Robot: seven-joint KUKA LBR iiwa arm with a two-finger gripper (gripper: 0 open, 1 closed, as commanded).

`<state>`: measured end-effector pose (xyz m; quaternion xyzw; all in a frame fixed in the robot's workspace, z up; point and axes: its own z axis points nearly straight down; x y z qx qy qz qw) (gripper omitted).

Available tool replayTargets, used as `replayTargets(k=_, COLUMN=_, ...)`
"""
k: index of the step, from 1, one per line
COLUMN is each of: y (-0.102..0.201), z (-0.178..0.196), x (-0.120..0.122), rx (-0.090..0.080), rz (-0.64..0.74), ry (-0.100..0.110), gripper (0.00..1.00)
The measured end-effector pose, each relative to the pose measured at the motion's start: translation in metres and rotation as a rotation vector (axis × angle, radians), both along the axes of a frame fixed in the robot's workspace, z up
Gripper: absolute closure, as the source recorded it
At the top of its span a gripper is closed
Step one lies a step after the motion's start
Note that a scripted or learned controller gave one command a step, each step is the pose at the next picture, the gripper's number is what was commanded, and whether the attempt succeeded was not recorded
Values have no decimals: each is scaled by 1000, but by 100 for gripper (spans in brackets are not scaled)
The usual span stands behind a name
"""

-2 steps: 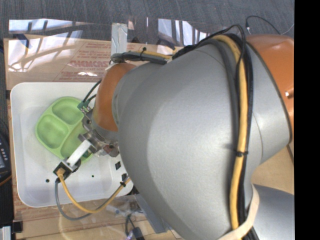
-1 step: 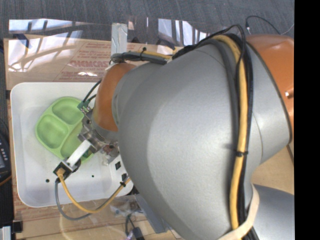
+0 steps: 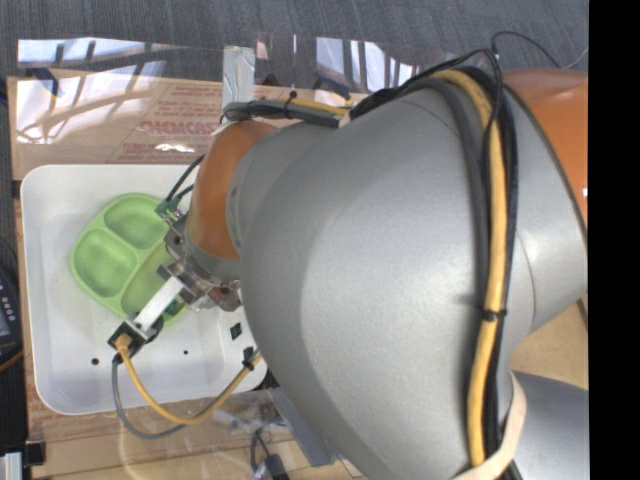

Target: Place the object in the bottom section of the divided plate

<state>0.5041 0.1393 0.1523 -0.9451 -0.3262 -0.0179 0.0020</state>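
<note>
Green and moulded into sections, the divided plate (image 3: 112, 253) lies in the left half of the white bin (image 3: 45, 298), its long axis slanting from upper right to lower left. From the one camera above, the grey arm (image 3: 400, 288) covers most of the scene, and its wrist end (image 3: 190, 283) hangs just right of the plate's lower edge, over the rim there. Whether the fingers are spread or closed cannot be told, nor can any object be made out.

Red "CHEMCAS…" print on cardboard (image 3: 150, 118)
</note>
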Motion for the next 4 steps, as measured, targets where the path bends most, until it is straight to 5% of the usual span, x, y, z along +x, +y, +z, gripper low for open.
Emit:
replayTargets(k=1, y=0, z=0, x=0, rx=0, rz=0, ry=0, gripper=0)
replayTargets(k=4, y=0, z=0, x=0, rx=0, rz=0, ry=0, gripper=0)
